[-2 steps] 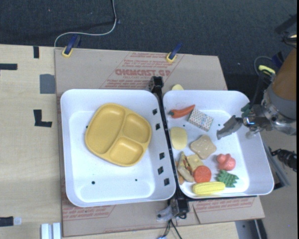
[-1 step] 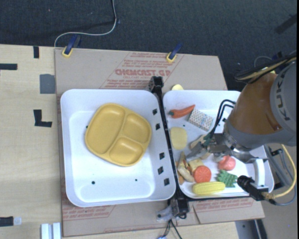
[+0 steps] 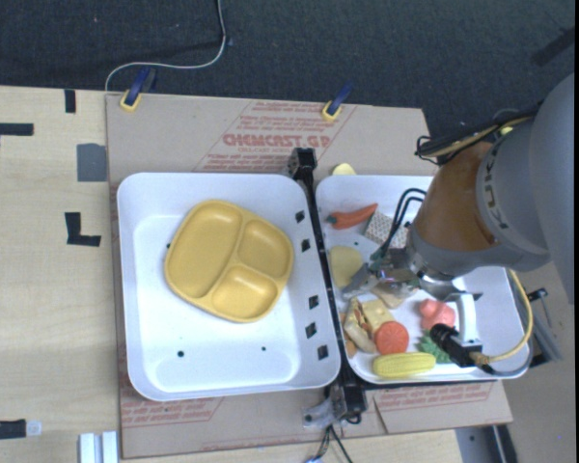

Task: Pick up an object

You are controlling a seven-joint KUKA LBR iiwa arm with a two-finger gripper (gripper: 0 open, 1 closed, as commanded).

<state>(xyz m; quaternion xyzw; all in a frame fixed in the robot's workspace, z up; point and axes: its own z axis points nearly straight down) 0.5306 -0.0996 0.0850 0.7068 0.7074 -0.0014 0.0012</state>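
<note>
The right bin (image 3: 517, 287) holds several toy foods. An orange carrot (image 3: 352, 216) and a tan cracker (image 3: 379, 225) lie near its back. A pale yellow piece (image 3: 344, 262) sits by the left wall. Toward the front are a sandwich (image 3: 367, 319), a red tomato slice (image 3: 393, 337), a yellow corn cob (image 3: 403, 365) and a pink strawberry (image 3: 436, 312). My gripper (image 3: 384, 276) hangs low over the middle of this bin, just right of the pale yellow piece and above the sandwich. The arm's wrist hides what lies under it.
The left bin (image 3: 145, 287) carries a yellow divided plate (image 3: 229, 258). A black divider (image 3: 314, 258) runs between the bins. A small yellow item (image 3: 343, 170) rests at the right bin's back rim. The grey and orange arm (image 3: 482, 201) covers the right bin's back right part.
</note>
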